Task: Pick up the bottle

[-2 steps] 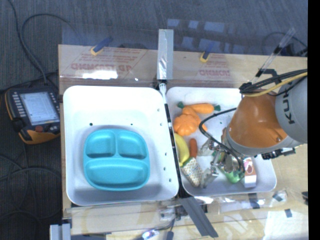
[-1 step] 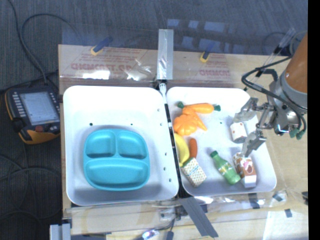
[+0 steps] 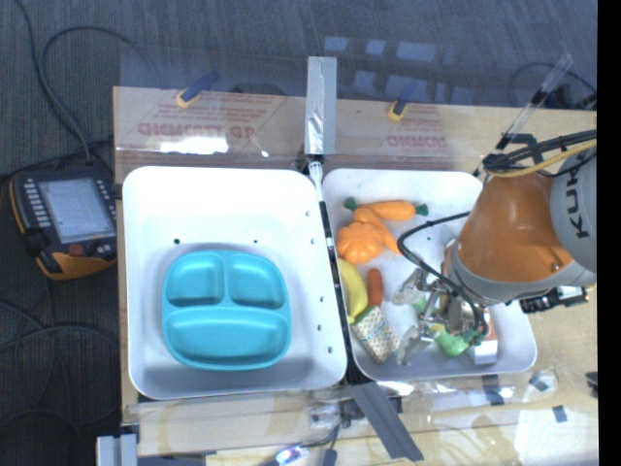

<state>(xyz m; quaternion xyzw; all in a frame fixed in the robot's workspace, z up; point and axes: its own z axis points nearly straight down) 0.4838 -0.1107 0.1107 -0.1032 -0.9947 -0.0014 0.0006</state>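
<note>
Holding toy food (image 3: 372,231), right bin (image 3: 427,181); left, blue tray (image 3: 226,308).

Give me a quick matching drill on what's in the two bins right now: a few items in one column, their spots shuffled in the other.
Items:
1. blue divided plate
2. carrot
3. banana
4. gripper

Places:
A. far end of the right bin
B. near end of the right bin, over the clutter
C. middle of the left bin
D. along the right bin's left wall

Pairs: 1-C, 2-A, 3-D, 4-B
</note>
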